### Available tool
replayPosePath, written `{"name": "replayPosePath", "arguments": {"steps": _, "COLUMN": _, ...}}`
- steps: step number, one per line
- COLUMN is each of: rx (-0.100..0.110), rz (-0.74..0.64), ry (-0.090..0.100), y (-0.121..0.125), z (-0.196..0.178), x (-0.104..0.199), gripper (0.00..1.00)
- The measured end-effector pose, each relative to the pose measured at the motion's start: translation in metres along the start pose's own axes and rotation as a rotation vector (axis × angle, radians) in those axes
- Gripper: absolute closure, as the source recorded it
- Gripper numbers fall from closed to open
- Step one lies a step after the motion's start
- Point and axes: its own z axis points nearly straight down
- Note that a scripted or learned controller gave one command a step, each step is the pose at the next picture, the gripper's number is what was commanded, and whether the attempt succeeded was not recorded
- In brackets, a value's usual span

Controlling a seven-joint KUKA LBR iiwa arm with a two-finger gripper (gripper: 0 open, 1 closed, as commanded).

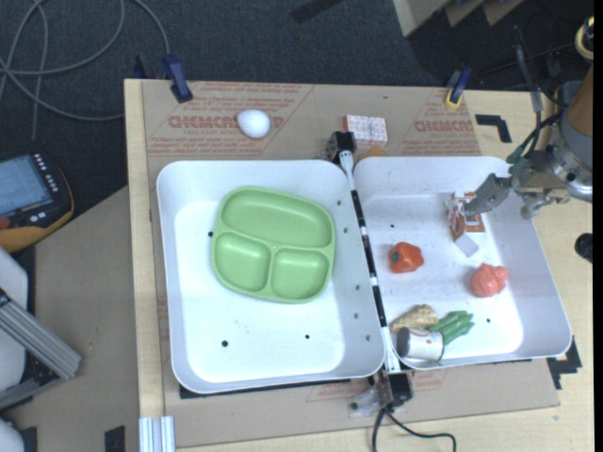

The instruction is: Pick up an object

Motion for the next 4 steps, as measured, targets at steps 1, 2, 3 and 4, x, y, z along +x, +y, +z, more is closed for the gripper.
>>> {"name": "replayPosePath", "arguments": {"steps": 1, "rx": 0.003, "rz": 0.001, "ry": 0.001, "y": 0.043, "z": 0.123, "x": -0.033, "gripper": 0.0}}
{"name": "replayPosePath", "arguments": {"steps": 2, "rx": 0.0, "rz": -0.001, "ry": 0.0, "y": 0.088, "z": 0.176, "x": -0.035, "gripper": 0.0}}
{"name": "replayPosePath", "arguments": {"steps": 3, "rx": -0.005, "rz": -0.002, "ry": -0.002, "y": 0.089, "z": 0.164, "x": -0.035, "gripper": 1.0}}
{"name": "replayPosePath", "arguments": {"steps": 4, "rx": 0.002, "rz": -0.002, "ry": 0.002, "y": 0.05, "z": 0.144, "x": 0.007, "gripper": 1.0}}
